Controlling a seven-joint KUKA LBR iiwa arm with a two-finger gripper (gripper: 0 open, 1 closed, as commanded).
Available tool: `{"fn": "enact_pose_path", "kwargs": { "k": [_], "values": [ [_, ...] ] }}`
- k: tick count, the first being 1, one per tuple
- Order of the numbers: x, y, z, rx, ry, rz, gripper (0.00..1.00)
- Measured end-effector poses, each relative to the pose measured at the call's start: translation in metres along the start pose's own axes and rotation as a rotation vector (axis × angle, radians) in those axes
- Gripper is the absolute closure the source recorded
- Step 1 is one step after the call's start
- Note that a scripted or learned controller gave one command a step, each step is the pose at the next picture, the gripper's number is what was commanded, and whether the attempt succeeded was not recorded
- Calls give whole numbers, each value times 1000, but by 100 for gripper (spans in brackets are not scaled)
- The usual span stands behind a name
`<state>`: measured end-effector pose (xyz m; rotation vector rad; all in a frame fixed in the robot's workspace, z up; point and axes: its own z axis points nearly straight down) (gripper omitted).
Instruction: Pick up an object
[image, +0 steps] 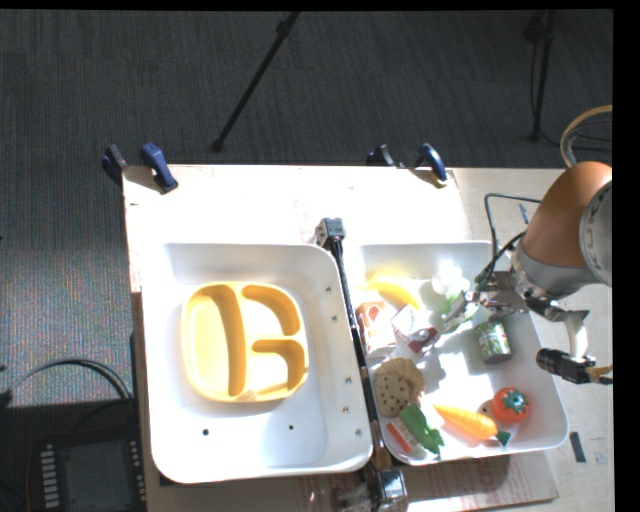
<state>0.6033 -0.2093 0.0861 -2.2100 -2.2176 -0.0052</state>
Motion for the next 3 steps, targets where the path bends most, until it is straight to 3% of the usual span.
{"fn": "enact_pose_path", "kwargs": {
  "k": [1,2,3],
  "values": [
    [33,41,1,-2,-8,0,0],
    [2,14,0,0,-2,0,0],
    [0,14,-7,3,-5,1,100]
  ]
}}
